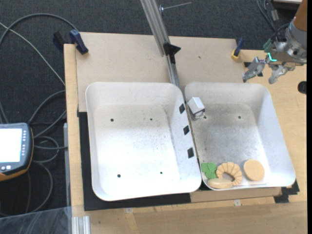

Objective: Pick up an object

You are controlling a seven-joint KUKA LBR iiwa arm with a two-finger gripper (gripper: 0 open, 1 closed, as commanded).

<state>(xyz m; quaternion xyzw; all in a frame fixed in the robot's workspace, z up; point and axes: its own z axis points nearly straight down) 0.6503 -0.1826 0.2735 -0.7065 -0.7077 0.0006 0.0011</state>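
Over the far right corner of the right bin [278,130], just outside its rim: gripper [263,75], hanging above the bare bench board [122,57]. Fingers [251,74] spread wide, clamped on nothing. Grey wrist and a knot of cables directly behind it, toward the view's right edge.

Well apart from the gripper, down at the near edge of that same bin: three small objects in a row against the front wall. Closest to a line straight down from the gripper, a flat round tan disc [254,170]. Just beside the disc on the view's left, a ridged tan crescent piece [229,173], apparently touching it or nearly so. Further left again, tucked into the near left corner, a small green piece [209,169], touching the crescent.

Nearer the gripper, off to its left and a little toward the camera: a small pale block [196,106] sitting where the two bins meet, beside a strip of black tabs [186,129].

Beyond that seam, far left of the gripper: left bin [97,130], white and speckled with grey. Slanting up from the seam, a metal pole [155,21].

Just left of the gripper on the bench's far edge, a blue clamp [237,49]; another blue clamp [78,41] at the far left corner. Farthest from the gripper, at the view's left edge, a handheld screen [12,147] among grey cables.
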